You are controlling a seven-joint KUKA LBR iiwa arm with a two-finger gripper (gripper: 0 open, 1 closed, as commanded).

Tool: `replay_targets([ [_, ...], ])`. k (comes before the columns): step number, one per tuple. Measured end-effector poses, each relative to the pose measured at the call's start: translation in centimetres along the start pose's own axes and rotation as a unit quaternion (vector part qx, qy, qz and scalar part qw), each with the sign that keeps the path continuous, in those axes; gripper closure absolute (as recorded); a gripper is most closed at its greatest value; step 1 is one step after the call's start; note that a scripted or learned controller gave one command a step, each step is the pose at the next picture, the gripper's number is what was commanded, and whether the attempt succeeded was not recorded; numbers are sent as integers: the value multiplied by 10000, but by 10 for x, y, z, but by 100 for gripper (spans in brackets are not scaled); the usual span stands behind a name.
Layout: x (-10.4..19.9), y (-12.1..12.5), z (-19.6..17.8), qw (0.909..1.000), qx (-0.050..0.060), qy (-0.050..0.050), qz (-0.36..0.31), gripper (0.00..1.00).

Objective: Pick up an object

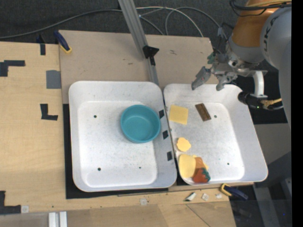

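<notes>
With the gripper (209, 83) spread open and empty above the right bin's (246, 141) far rim, the brown block (203, 111) just below is best straddled squarely — then descended upon.

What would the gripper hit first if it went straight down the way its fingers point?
Probably the bare floor of the right bin near its far edge. The gripper, open and holding nothing, hangs above it; the brown block lies slightly nearer. Depth is uncertain.

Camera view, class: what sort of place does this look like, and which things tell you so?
Probably a robotics lab test bench: a grey robot arm, two shallow white bins on a taped wooden bench, and loose black cables.
</notes>
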State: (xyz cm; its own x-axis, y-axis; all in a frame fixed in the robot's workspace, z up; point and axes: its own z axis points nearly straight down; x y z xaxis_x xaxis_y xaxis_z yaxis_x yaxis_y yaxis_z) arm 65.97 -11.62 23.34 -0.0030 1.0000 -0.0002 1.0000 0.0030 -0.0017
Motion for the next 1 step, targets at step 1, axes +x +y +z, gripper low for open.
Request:
replay_targets([
  [1,0,0,0,10000,0,-2,0,0],
])
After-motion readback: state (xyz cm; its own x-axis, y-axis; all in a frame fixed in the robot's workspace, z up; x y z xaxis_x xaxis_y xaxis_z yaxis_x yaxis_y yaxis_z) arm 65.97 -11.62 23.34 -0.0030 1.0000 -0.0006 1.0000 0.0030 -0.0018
